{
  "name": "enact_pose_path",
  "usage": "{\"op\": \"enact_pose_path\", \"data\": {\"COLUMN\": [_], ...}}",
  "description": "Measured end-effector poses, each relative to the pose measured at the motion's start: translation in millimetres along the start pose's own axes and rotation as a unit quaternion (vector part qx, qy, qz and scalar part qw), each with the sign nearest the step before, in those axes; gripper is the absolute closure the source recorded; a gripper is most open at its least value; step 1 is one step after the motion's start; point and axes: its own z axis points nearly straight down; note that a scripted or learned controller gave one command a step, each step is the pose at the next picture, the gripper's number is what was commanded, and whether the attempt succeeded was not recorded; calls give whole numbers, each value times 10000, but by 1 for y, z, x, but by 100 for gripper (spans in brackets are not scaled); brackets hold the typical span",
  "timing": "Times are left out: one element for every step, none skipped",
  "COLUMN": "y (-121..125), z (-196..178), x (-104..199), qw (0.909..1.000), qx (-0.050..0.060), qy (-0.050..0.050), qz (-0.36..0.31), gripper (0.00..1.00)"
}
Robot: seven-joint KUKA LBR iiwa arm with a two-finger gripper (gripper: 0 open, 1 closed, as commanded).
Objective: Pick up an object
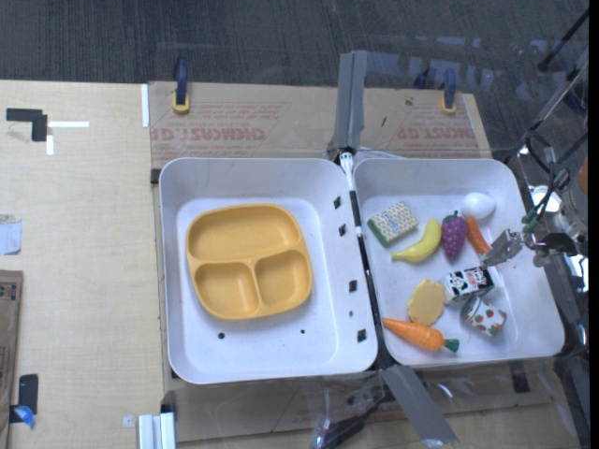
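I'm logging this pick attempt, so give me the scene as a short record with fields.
left bin: yellow divided plate
right bin: banana, grapes, egg, two carrots, cookie, small cartons
hand: over right bin's right side, beside the small carrot, holding nothing visible
fingers: unclear

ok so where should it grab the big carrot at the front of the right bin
Grip the carrot across the thick orange middle, coming straight down from above. It lies flat, running left to right with its green top toward the right, so the fingers should close front to back. The yellow slice sits close behind, leaving little room there.
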Motion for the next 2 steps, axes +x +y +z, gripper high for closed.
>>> {"op": "enact_pose_path", "data": {"y": [61, 61], "z": [104, 95], "x": [18, 17], "qw": [9995, 9995], "qx": [-11, -8], "qy": [-5, -5], "qz": [308, 311], "gripper": [0, 100]}}
